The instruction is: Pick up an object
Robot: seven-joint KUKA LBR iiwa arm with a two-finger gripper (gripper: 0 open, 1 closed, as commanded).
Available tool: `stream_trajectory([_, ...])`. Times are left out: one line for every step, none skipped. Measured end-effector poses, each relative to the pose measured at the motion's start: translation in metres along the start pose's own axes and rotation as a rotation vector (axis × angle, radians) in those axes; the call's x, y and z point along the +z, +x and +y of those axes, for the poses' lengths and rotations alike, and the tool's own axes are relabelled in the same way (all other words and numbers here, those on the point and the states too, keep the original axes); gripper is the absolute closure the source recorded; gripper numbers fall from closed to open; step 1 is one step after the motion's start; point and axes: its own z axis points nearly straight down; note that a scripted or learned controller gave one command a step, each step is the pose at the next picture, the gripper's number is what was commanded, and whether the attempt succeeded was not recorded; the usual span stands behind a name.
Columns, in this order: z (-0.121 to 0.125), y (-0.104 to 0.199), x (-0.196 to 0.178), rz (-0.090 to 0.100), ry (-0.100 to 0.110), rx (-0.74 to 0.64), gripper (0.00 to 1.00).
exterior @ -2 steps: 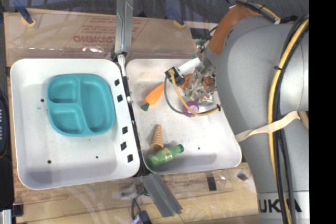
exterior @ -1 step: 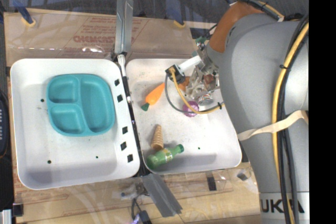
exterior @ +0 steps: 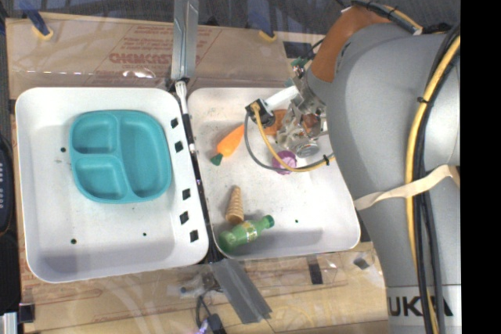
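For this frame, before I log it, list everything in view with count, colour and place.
Bins: two, white, side by side; left bin, right bin.
Divided plate: one, teal, three compartments, lying in the left bin.
Toy carrot: one, orange, right bin, upper left part.
Ice cream cone: one, tan, right bin, lower middle.
Bottle: one, green, lying on its side by the right bin's near wall, just below the cone.
Small object: one, purple, under the gripper; too hidden to identify.
Arm: one, grey with orange band, entering from the right.
Gripper: one, low over the right bin.
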Motion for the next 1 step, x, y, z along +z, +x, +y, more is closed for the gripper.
stream_trajectory([-0.0033, 0.0017, -0.0101, -0.002, 0.004, -0.009, 1.00])
